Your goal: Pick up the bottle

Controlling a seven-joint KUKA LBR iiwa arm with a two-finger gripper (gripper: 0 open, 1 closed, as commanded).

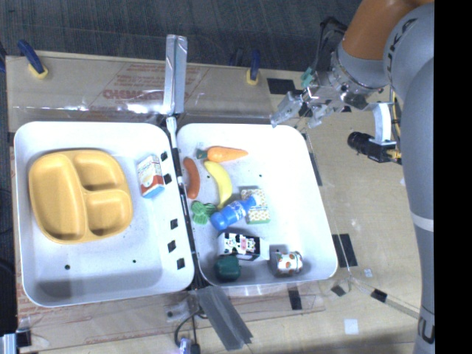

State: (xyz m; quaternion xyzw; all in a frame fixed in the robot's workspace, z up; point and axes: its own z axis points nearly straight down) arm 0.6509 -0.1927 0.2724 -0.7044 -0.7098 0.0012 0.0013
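A small blue bottle (230, 214) lies on its side in the right bin (313, 220), between a banana (218, 181) and a patterned packet (255, 205). My gripper (295, 109) hangs above the right bin's far right corner, well away from the bottle. Its fingers (284, 112) stand spread with nothing between them.
The right bin also holds a carrot (226, 153), a sausage (192, 177), a green piece (200, 212), a black-and-white box (242, 245), a dark green item (228, 268) and a small can (286, 262). The left bin has a yellow divided tray (80, 194) and a small carton (150, 176).
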